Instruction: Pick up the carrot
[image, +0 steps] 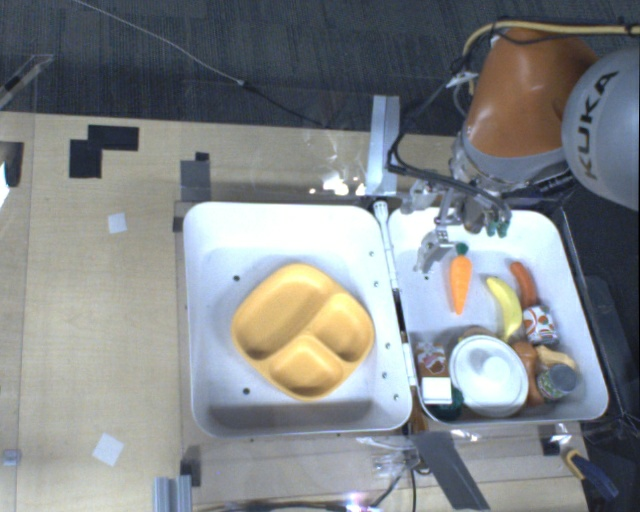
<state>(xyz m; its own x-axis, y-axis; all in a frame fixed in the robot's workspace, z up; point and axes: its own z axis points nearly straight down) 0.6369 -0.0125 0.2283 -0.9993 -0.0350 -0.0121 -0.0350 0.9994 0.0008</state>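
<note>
**Gripper poised above the carrot's green end**

Far to the gripper's left, a yellow divided plate (303, 328) lies in the left bin (205, 300). The gripper (437, 243) hangs over the right bin (560, 240) near its back wall — whether its fingers are spread or closed I cannot tell, and nothing is seen between them. Just below and slightly right of it lies the carrot (459, 285), leafy tip toward the tool. Further right rest a banana (506, 305) and a sausage (523, 280); a white bowl (489, 373) sits well below.
</note>
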